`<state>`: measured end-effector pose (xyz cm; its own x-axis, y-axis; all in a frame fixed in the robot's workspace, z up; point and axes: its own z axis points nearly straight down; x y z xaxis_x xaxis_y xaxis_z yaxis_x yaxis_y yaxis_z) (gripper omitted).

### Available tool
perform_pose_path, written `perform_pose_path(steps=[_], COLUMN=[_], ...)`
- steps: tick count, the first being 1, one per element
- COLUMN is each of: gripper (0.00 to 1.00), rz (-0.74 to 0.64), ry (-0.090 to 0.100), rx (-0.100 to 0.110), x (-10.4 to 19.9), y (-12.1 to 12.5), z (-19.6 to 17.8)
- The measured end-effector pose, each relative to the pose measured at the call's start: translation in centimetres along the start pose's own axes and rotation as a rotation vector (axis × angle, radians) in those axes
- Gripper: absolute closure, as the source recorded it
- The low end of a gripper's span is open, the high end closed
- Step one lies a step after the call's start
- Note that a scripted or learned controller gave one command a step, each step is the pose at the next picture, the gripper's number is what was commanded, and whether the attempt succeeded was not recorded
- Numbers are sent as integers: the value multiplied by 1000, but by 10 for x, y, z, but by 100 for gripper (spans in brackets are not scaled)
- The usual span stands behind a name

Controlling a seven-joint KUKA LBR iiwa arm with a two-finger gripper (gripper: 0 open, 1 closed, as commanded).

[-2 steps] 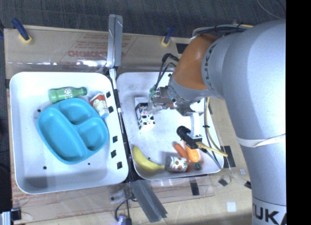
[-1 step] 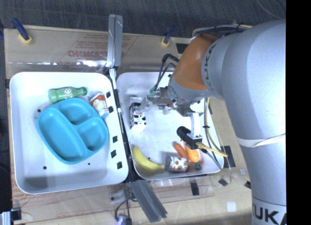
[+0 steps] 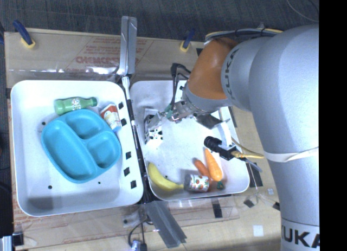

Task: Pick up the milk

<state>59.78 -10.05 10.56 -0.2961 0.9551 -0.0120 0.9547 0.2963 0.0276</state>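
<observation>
The gripper (image 3: 157,121) is hanging low in the right bin (image 3: 176,146), near that bin's left wall. How far it is spread I cannot tell, since the wrist is covering much of it. Directly below it in the view, touching or almost touching, is sitting a small white carton with black patches, which I am taking to be the milk (image 3: 154,134). It seems to be resting on the bin floor rather than being carried, so I am judging the reach to be made but the grasp and lift to be outstanding.

Further down the view from the milk, well apart from it, a banana (image 3: 161,178) is lying along the bin's near wall, with a can (image 3: 198,182) beside it and a carrot (image 3: 213,165) just beyond. Left of the milk, across the bin walls, a red-and-white packet (image 3: 111,116) is leaning against a blue plate (image 3: 81,144), and a green bottle (image 3: 75,103) is lying above them.
</observation>
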Motion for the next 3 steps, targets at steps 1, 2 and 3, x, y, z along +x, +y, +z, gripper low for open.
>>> perform_pose_path(steps=[1,2,3], gripper=[0,0,0], rz=[41,-124,246], ry=[-1,-2,9], rx=[-3,-8,31], x=[8,24,95], y=[-21,-63,-93], z=[-1,-2,-90])
